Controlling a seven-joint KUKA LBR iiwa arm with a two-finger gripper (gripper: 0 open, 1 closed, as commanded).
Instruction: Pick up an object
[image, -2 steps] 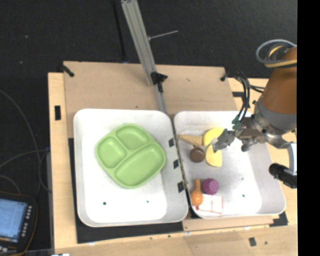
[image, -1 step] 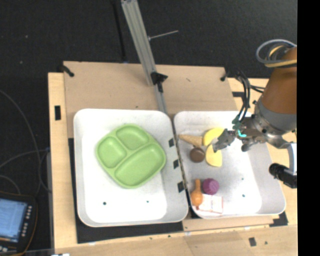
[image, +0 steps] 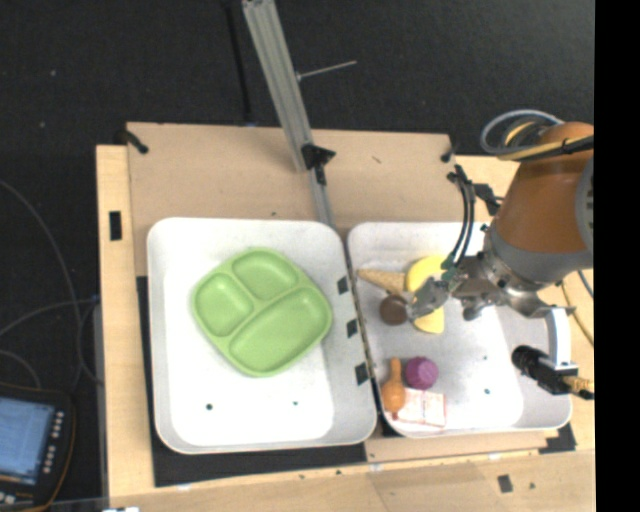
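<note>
At the near edge of the right bin (image: 500, 405) lie a white-and-red packet (image: 423, 408), an orange toy (image: 394, 385) and a purple ball (image: 421, 373). Farther back, the end effector (image: 432, 297) hangs low over a yellow piece (image: 428, 295), with a cone (image: 384, 279) and a brown ball (image: 393, 311) just beside it; whether it pinches anything cannot be told. The left bin (image: 180, 400) holds a green divided plate (image: 262, 312).
</note>
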